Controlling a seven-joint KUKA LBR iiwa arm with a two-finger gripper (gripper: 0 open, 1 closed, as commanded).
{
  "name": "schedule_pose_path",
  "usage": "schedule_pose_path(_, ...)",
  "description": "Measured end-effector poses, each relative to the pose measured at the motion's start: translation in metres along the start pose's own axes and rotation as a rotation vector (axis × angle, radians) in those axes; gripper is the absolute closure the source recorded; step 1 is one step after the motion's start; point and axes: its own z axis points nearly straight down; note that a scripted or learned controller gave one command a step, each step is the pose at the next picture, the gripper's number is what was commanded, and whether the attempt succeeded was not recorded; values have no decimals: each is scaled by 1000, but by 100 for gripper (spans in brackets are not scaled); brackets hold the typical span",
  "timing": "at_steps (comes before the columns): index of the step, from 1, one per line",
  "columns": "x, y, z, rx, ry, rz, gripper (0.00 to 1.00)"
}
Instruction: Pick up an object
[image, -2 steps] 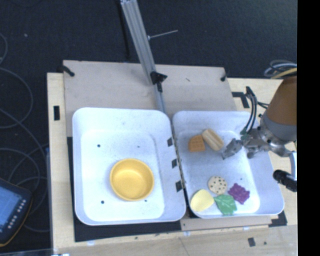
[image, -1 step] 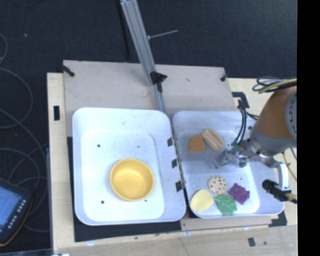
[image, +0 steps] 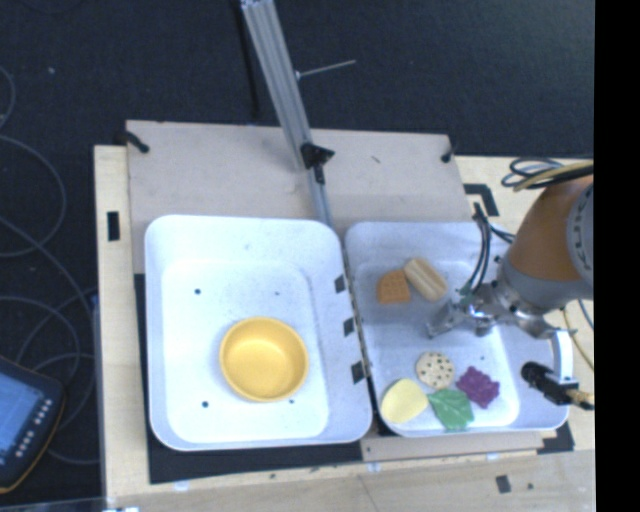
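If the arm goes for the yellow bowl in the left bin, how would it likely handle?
The yellow bowl looks like thin moulded plastic, so probably light and stiff. Its round rim may slip from a two-finger pinch unless one finger goes inside. It sits upright, alone on the left bin floor, so a push would likely slide it, not tip it.

Bench (image: 115, 300) with two white bins (image: 180, 250) side by side

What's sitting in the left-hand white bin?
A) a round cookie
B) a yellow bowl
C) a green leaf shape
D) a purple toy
B: the yellow bowl sits by itself in the left bin, while the cookie, purple piece and green piece all lie in the right bin.
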Motion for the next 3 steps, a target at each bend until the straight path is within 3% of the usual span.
schedule_pose_path(1, -1, 1, -12, -5, -1, 5, 100)
schedule_pose_path(3, 10, 5, -122, -9, -1, -9, 100)
